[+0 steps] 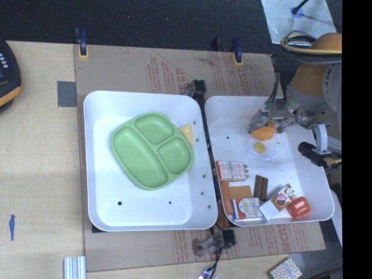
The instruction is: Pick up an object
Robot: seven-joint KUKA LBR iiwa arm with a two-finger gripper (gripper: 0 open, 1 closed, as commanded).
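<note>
Two white bins share the bench. In the right bin [228,118], the gripper [264,124] sits low over an orange object [264,133], presumably lining up a grasp; whether its fingers are open cannot be told.

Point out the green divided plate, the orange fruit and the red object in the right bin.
green divided plate [152,150]: camera view, centre ridge.
orange fruit [264,133]: camera view, its middle.
red object [299,207]: camera view, its middle.

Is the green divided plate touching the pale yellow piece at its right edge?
Touching. In the camera view, the green divided plate overlaps the pale yellow piece, with no white bin floor showing between them.
</note>
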